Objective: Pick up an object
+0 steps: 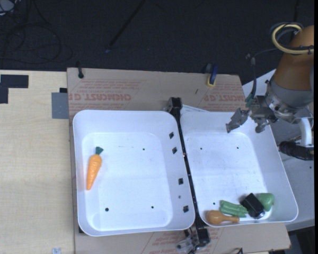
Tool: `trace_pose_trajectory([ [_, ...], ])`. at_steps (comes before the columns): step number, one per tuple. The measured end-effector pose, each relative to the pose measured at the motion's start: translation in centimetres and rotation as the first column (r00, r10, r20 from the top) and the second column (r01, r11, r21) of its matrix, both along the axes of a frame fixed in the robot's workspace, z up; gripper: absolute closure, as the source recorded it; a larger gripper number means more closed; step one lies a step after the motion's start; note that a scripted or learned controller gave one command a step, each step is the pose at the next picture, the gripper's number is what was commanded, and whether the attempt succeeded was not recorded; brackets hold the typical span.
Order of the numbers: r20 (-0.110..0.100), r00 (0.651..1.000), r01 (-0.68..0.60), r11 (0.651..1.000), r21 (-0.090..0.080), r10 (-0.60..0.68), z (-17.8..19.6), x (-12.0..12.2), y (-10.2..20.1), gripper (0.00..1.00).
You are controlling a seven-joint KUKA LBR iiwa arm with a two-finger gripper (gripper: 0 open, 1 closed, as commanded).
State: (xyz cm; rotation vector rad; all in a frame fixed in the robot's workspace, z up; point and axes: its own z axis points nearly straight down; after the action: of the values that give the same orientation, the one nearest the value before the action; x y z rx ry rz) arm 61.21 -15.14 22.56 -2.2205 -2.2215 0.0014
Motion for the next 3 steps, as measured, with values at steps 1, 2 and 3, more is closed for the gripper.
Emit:
trace_pose_trajectory([
  [1, -0.004, 1.0, -0.005, 1.0, 0.002, 0.005, -4.1, 2.2, 7.5, 0.0],
  [2, 0.01, 1.0, -0.009, 1.0, 0.002, 0.009, 8.0, 3.3, 16.3, 0.0],
  [3, 0.006, 1.0, -0.006, 1.0, 0.002, 0.006, 15.2, 3.2, 21.9, 0.0],
])
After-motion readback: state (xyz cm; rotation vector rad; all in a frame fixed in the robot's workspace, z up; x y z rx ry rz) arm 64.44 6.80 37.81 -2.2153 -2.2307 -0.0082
